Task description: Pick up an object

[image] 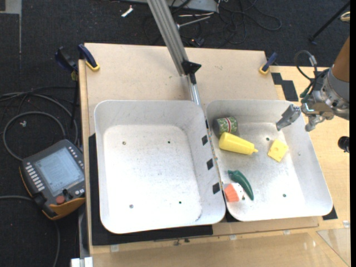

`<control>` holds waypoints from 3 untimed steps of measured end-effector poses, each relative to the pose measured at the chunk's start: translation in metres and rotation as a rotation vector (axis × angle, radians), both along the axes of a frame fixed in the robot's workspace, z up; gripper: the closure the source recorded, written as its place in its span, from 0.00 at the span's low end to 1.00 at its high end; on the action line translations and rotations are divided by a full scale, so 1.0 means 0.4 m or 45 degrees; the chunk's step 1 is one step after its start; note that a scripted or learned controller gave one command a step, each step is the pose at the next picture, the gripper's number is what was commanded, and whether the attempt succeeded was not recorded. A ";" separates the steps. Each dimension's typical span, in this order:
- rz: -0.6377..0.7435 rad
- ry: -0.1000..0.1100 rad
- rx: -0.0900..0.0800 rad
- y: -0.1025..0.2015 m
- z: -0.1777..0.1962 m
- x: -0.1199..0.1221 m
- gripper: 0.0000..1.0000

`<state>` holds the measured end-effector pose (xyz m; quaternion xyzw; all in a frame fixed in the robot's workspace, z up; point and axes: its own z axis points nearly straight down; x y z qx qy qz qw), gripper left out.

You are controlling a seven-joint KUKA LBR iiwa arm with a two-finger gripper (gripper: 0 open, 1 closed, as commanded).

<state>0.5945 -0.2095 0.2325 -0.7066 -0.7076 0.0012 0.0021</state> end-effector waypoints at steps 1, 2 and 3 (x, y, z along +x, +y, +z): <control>0.002 -0.004 -0.002 0.001 0.006 0.001 0.00; -0.001 -0.001 -0.001 -0.004 -0.106 0.013 0.00; 0.002 0.000 0.000 0.018 -0.228 0.022 0.00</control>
